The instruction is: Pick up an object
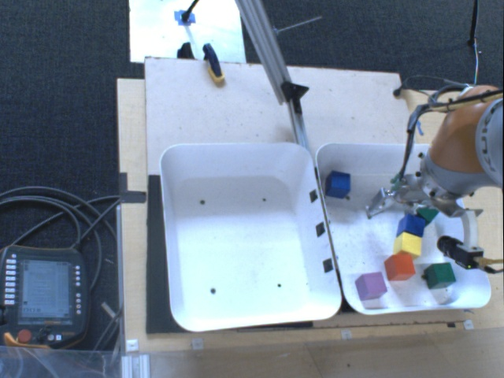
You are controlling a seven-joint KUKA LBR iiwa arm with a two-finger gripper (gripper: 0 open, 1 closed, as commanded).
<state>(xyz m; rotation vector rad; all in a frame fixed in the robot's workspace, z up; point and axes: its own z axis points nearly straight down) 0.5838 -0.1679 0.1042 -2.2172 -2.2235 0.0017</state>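
We see the end effector [402, 199] over the right bin [358, 160], near its right rim; whether it is open, we cannot tell. Open floor lies around the blue cube [339, 184] at left, while yellow [408, 244], orange [400, 266] and green cubes [439, 275] crowd below.

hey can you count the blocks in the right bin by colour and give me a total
Blue blocks: 2
Green blocks: 2
Yellow block: 1
Orange block: 1
Purple block: 1
Total: 7
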